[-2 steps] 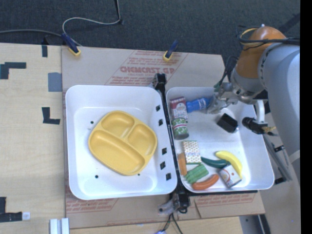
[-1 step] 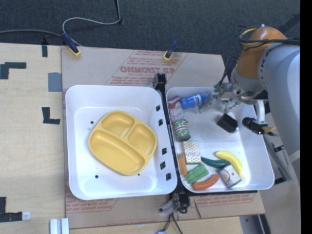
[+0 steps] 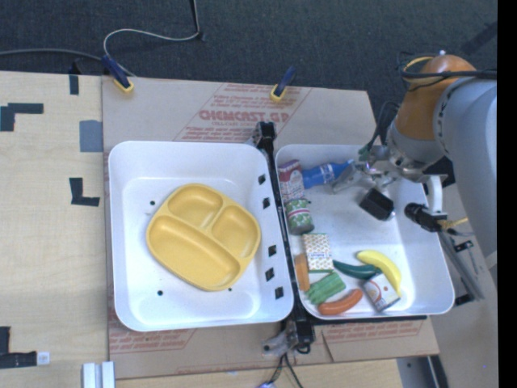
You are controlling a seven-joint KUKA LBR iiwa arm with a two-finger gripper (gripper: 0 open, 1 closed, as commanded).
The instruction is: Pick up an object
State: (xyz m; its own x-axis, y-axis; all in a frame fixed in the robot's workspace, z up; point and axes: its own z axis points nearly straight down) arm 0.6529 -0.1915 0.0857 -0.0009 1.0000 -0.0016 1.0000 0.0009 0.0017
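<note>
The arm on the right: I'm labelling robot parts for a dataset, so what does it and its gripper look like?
The arm is a thick, rounded grey tube with an orange band above the wrist. Thin dark cables loop around the orange part. The gripper below the wrist is small, made of dark and metallic parts, with a black block at its end.

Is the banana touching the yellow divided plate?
Apart. The camera view shows the banana in the right bin and the yellow divided plate in the left bin.
</note>
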